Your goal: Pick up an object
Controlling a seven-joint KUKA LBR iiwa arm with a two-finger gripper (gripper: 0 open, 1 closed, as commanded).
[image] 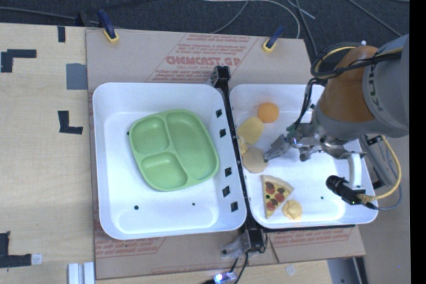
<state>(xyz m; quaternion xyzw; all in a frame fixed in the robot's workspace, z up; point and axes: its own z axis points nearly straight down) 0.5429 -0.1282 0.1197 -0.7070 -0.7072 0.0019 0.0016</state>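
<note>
Gripper (274, 152) hangs low over the right white bin (319, 213), its grey fingers blurring together so you cannot tell their spacing; nothing visibly sits between them. Just beside its tip you have a pale yellow rounded piece (251, 129) and a tan disc (253, 159), an orange ball (268, 112) farther back, and a pizza slice toy (273, 194) plus a small yellow lump (292, 210) in front. Your left white bin (106, 143) holds a green divided plastic plate (174, 149).

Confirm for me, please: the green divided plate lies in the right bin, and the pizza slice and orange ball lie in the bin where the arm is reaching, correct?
Not quite. The camera view shows the green divided plate lying in the left bin, not the right one. The rest holds: the pizza slice and orange ball lie in the right bin, where the gripper is reaching.
</note>
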